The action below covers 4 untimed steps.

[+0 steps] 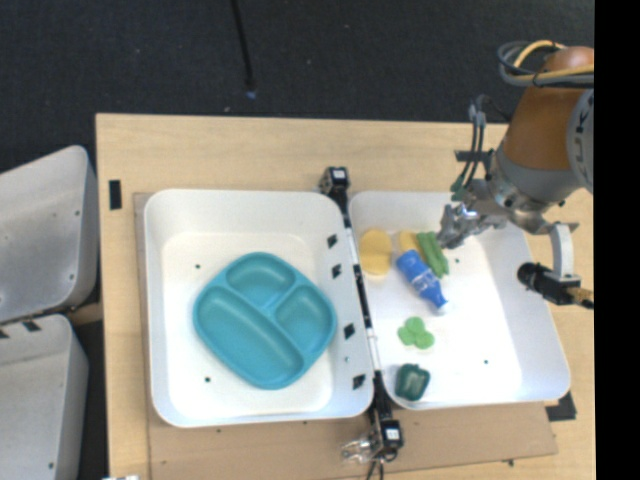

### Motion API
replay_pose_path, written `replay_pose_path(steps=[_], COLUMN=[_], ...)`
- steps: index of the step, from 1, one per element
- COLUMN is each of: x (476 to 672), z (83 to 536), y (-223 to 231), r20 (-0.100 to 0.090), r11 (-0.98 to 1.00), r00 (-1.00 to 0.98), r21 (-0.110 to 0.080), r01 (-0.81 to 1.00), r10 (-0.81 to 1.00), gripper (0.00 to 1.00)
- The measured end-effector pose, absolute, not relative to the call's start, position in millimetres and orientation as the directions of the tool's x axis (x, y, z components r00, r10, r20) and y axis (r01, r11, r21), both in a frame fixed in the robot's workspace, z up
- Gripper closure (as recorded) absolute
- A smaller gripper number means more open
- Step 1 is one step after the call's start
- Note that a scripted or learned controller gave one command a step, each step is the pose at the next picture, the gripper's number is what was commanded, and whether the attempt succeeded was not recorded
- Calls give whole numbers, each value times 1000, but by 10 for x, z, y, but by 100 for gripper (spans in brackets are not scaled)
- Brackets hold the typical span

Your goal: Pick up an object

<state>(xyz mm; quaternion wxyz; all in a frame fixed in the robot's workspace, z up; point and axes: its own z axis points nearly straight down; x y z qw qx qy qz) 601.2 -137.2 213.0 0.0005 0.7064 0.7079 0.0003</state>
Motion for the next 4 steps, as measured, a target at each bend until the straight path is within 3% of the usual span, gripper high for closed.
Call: replay_pose_path(steps=[1,4], x=[6057,5940], z=[2107,2106], y=[-872,440], r20=[-1,0], r11=[2,3], r00=[-2,-3], r21=[0,0], r01=[1000,1000], r10=[1000,1000], gripper=[100,100])
